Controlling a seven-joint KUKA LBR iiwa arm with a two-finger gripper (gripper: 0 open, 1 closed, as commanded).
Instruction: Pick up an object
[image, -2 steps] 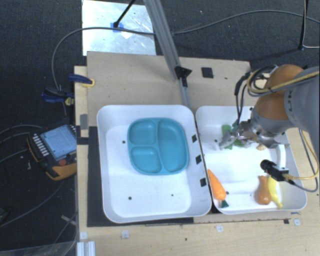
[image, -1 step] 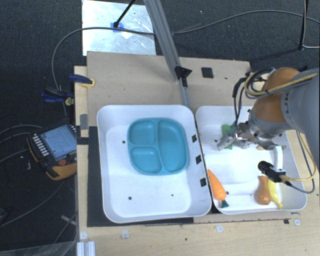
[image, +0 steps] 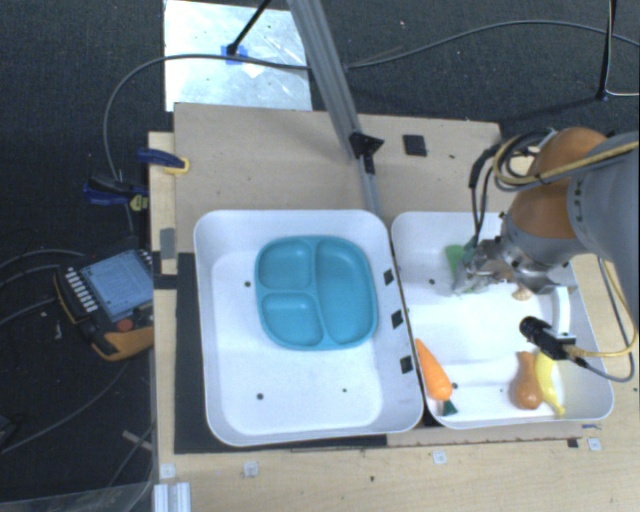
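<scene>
The gripper (image: 478, 272) is reaching down into the right bin (image: 430, 232); whether it is spread or pinched I cannot tell. The blue tray (image: 316, 292) is lying well to its left in the left bin (image: 290, 415). A green item (image: 456, 256) is touching its left side, probably the target, while a carrot (image: 432, 368) and yellow toy (image: 547, 383) are sitting nearer the front wall, apart from it.

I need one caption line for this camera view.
Gripper low in the right bin by a green object; carrot nearby.
</scene>
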